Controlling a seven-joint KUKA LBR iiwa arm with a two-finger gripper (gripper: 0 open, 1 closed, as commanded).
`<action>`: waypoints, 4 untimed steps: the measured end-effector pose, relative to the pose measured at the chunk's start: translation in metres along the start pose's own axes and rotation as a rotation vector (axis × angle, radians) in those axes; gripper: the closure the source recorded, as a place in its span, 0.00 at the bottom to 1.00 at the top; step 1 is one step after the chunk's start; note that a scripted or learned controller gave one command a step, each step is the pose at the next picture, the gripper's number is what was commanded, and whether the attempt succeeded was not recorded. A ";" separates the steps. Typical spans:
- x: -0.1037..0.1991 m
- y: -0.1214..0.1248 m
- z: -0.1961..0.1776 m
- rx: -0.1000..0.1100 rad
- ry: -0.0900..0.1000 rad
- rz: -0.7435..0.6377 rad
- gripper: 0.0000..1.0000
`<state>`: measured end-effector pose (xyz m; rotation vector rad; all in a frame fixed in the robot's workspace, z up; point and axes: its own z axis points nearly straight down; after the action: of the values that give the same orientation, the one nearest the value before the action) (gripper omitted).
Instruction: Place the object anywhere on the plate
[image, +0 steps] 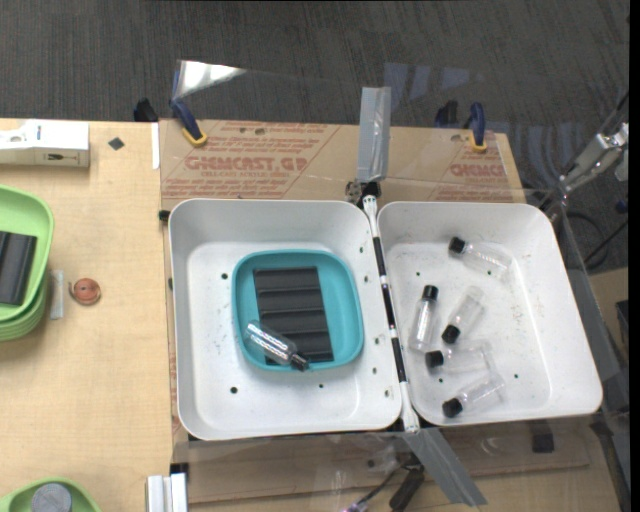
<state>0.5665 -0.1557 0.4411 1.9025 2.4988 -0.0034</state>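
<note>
Camera view: vial (276, 346) lies on teal plate (245, 300).

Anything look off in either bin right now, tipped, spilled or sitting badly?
Nothing is spilled or broken. One vial already lies on the teal plate, at its front edge, slanted across the dark insert. The other vials lie on their sides, scattered at odd angles in the right bin.

The worktop (90, 400) looks like pale matt wood. Both bins (200, 400) seem smooth white plastic. The teal plate (345, 300) looks like glossy plastic, and the capped vials (427, 312) are clear and shiny. Brown cardboard (250, 160) lies behind.
</note>
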 end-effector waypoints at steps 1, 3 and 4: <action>-0.077 0.050 0.001 0.001 0.000 0.058 0.00; -0.077 0.050 0.001 0.001 0.000 0.057 0.00; -0.077 0.050 0.001 0.001 0.000 0.057 0.00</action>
<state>0.6351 -0.2165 0.4401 1.9740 2.4440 -0.0044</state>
